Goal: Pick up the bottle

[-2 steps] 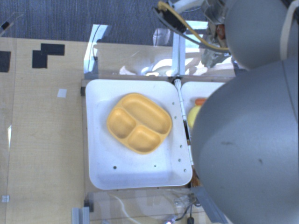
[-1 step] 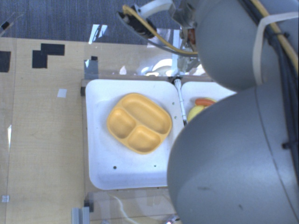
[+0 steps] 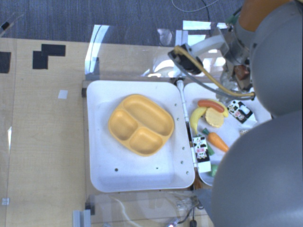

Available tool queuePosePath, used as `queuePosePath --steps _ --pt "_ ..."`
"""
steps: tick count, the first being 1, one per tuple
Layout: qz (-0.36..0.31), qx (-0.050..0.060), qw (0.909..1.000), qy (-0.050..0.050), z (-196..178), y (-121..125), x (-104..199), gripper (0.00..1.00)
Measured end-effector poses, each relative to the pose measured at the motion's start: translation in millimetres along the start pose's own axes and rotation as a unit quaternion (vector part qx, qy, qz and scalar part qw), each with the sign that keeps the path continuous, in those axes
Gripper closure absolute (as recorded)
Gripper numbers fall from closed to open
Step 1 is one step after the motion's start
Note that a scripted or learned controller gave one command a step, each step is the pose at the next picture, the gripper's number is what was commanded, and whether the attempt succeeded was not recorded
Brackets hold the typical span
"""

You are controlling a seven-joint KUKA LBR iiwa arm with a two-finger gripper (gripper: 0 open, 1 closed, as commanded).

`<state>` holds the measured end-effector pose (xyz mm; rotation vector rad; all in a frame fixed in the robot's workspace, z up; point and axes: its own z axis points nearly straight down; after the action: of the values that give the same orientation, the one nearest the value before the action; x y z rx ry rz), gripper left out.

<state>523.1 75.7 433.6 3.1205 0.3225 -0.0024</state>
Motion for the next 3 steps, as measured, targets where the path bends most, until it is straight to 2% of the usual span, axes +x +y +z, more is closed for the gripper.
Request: queuePosePath --steps 1,3 --pt "0.000 -0.001 1.0000 -0.001 0.5 8.7 -37.0 1.00" --pt "-0.009 -0.008 0.9999 -0.004 -17.4 7.8 -31.4 1.00"
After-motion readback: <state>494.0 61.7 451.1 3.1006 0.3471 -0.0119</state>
